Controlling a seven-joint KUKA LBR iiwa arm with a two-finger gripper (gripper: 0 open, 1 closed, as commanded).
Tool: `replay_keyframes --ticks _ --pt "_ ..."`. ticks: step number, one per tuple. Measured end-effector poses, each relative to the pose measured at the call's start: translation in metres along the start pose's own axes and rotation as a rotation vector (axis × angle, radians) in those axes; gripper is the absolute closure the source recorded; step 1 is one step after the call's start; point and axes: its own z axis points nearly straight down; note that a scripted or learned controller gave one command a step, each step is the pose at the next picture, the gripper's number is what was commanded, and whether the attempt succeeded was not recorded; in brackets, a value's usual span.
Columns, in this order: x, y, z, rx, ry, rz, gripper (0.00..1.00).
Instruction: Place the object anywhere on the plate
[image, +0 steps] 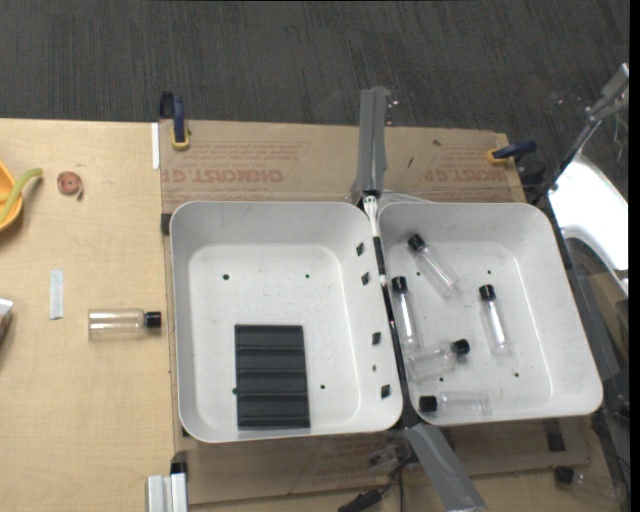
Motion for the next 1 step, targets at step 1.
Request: replay_keyframes --ticks 1 --pt "0.0017 -0.0214 0.0001 0.002 0.001 0.138 0.0"
